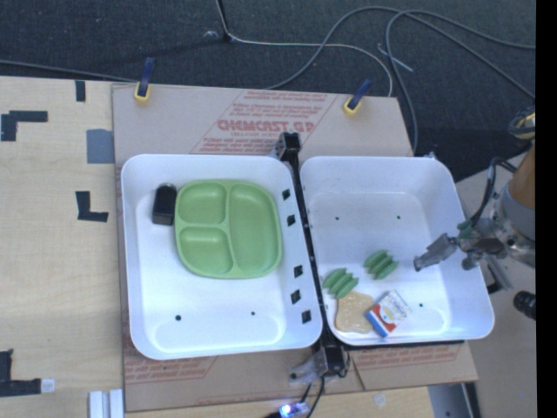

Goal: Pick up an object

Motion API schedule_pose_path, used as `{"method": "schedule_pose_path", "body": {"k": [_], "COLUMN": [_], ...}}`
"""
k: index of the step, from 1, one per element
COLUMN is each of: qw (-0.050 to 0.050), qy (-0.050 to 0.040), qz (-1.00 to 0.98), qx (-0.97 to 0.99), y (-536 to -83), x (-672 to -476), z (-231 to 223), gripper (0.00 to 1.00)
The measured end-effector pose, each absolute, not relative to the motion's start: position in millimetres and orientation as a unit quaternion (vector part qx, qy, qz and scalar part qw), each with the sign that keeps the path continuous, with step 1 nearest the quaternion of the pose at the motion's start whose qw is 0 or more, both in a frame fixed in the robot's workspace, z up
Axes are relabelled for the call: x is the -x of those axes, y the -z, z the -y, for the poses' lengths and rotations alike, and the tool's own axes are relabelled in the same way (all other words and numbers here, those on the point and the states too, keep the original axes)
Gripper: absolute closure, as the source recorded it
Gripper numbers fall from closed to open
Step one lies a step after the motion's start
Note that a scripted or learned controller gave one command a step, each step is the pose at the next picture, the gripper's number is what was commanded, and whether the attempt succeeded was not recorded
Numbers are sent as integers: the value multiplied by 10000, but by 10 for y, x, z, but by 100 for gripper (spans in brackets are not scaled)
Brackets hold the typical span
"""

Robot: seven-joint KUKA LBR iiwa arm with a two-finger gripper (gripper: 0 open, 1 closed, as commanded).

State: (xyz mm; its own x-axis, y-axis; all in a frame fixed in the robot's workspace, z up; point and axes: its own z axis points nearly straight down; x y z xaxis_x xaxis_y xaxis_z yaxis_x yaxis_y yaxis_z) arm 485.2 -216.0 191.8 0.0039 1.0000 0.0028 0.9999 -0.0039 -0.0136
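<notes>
The worktop point(52, 233) was pale wood, with brown cardboard point(261, 120) under two white bins; cables point(348, 33) lay on dark carpet behind. The tool point(432, 255) hovered over the right bin point(383, 181), holding nothing; its opening I cannot tell. Green pieces point(379, 264) lay near it.

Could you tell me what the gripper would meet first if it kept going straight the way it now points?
Probably the nearer green ridged piece: the gripper points left toward it across the right bin, though its height is unclear.

green tray point(230, 229); black block point(164, 205)
</notes>
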Motion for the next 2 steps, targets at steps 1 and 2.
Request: {"method": "schedule_pose_path", "body": {"k": [1,2], "qw": [5,32], "qy": [-9,-19], "qz": [7071,7070], "qx": [7071,7072], "y": [-1978,-1348], "x": [-4885,-4836], "z": [2158,2194], "gripper": [0,0]}}
